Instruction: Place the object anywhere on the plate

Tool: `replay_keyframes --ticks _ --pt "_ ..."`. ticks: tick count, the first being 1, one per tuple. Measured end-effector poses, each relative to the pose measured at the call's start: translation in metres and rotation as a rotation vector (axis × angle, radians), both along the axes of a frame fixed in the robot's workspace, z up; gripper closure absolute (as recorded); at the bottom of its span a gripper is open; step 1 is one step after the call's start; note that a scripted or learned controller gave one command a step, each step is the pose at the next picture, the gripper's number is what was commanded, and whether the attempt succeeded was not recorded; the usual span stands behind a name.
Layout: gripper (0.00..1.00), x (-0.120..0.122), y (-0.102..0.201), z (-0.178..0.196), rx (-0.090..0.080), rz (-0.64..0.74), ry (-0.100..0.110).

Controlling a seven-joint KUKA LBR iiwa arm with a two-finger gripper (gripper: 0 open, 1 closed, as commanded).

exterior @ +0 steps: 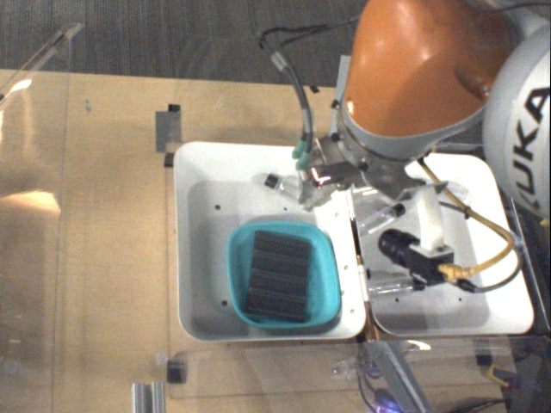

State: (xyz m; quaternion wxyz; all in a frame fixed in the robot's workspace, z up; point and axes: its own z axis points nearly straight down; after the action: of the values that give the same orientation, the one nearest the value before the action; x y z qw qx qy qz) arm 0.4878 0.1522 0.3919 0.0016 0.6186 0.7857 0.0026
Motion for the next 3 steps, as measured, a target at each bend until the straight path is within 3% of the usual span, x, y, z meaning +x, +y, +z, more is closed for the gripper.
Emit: replay_keyframes --ticks 1,2,3 --pt "1.00 0.051 -0.077 0.030 -0.003 0.247 -0.008" --pt "1.00 0.000 -0.176 0.046 -0.005 0.269 -0.008" --pt "1.00 0.082 -0.121 -0.017 -0.003 0.309 -0.002"
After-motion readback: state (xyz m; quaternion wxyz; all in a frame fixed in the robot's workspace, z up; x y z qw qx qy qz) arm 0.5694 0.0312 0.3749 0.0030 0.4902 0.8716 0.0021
